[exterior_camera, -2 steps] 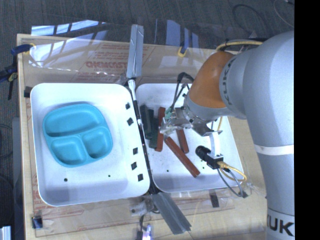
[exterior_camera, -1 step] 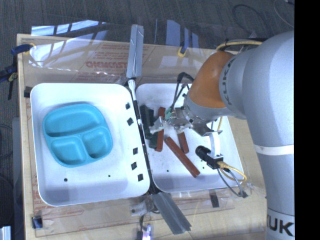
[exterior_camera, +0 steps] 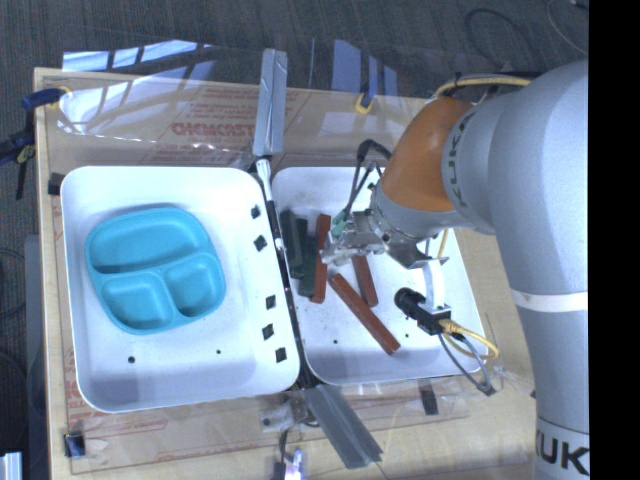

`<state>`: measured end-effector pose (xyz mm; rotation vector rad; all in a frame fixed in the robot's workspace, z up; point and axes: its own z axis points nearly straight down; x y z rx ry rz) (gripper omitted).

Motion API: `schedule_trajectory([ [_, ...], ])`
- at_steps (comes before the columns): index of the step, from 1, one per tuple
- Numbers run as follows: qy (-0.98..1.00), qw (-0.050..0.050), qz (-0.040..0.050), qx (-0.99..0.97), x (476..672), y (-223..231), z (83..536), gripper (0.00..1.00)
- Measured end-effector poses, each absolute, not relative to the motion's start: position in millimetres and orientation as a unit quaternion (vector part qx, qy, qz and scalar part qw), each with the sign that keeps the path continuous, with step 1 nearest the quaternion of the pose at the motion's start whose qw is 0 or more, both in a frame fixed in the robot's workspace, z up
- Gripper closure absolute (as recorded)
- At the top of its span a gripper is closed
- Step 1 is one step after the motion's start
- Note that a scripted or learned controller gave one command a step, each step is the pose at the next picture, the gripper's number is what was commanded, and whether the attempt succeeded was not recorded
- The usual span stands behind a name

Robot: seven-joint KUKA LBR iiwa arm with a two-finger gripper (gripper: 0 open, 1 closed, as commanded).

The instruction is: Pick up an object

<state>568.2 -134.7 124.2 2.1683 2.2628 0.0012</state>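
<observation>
One camera hangs above the bench (exterior_camera: 60, 108) and looks down at a slant, so the far edge lies toward the top of the frame. It stands far enough back to take in both white bins: the left bin (exterior_camera: 90, 368) and the right bin (exterior_camera: 330, 353). The arm (exterior_camera: 540, 168) enters from the right and looms large, nearer the lens than the bins.
</observation>
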Motion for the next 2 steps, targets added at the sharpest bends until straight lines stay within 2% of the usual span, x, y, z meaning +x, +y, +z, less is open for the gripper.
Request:
schedule_trajectory([
  [1, 0.722, 0.004, 0.0004, 0.692, 568.2, -134.6, 124.2, 0.00],
  [2, 0.736, 0.005, -0.0055, 0.677, 621.1, -138.9, 96.4, 0.00],
])
